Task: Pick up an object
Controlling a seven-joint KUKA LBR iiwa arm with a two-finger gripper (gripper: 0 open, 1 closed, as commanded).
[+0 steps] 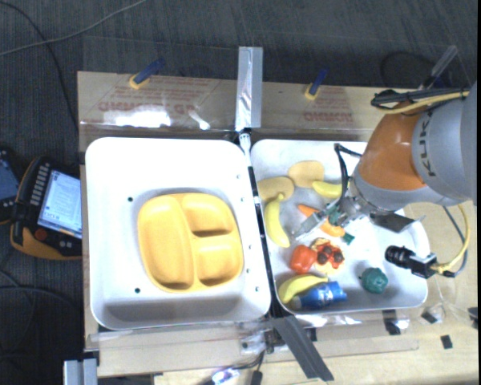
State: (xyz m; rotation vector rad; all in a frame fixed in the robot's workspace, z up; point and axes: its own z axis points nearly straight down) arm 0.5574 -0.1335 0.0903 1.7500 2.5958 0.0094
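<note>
Reached in from the right over the right bin, the arm, grey with its orange band showing. Hung low over the heap of toy food, the gripper, just above a small orange piece and beside a carrot. Could not tell from this slant whether the claw was released or clenched; nothing seen plainly between it.

Lay in the right bin, all the pickable things: a long banana against the left wall, two pale yellow pieces near the top, another banana just beside the gripper. Sat below the gripper, a red pepper touching a dark berry cluster. Rested near the front wall, a third banana touching a blue bottle, with a green ball apart to the right.

Held a yellow divided tray, the left bin.
</note>
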